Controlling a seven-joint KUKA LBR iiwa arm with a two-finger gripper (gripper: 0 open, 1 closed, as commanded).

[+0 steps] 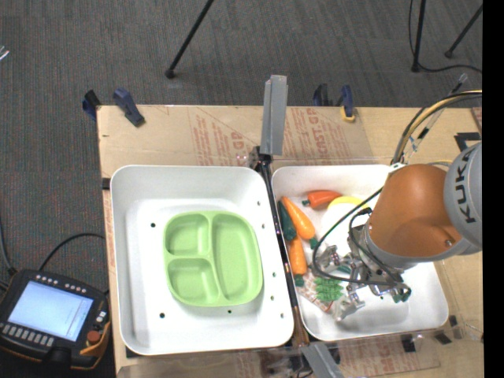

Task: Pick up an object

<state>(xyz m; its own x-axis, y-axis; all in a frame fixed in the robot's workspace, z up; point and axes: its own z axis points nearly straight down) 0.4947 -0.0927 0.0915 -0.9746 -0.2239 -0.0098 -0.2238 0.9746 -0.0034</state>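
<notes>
My arm (465, 203), right of frame: grey casing with dark "KUKA" lettering, then a broad glossy orange band (413, 211). Black and yellow cables (425, 124) loop above it. My gripper (354, 290), lower right: bare metal linkages, thin dark wires.

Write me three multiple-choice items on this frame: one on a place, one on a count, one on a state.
1. Which bin holds the green tray?
A. The left bin
B. The right bin
C. Neither; it lies on the bench

2. How many compartments does the green tray have?
A. Two
B. Three
C. Five

3. Where is the gripper?
A. Raised high over the left bin
B. Parked outside both bins
C. Low in the right bin among the toy vegetables

Answers:
1. A: the green tray lies flat in the left bin.
2. B: two small sections at its left, one long one at its right.
3. C: the gripper sits in the right bin, next to the toy vegetables.
</notes>
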